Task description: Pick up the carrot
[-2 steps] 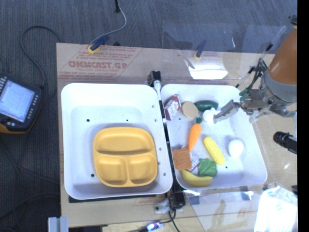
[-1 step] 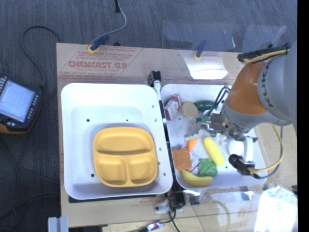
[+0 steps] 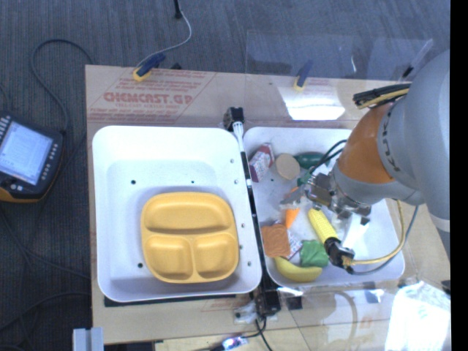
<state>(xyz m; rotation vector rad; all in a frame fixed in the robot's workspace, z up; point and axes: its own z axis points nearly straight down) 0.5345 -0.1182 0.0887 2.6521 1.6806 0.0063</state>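
Observation:
The carrot (image 3: pixel 292 216) is a small orange piece lying in the middle of the right bin (image 3: pixel 380 265), between an orange square item and a yellow stick-shaped item. My gripper (image 3: pixel 307 189) hangs low over the right bin, just above and slightly right of the carrot. The arm's grey body and orange band cover the bin's right side. Nothing can be seen held at the gripper's tip.
Around the carrot lie an orange square item (image 3: pixel 276 240), a yellow stick (image 3: pixel 322 225), a green piece (image 3: pixel 314 253), a banana (image 3: pixel 296 270), a tan disc (image 3: pixel 287 167), a green item (image 3: pixel 308 158) and a red-white packet (image 3: pixel 259 159). The left bin (image 3: pixel 117 159) holds a yellow divided tray (image 3: pixel 190 236).

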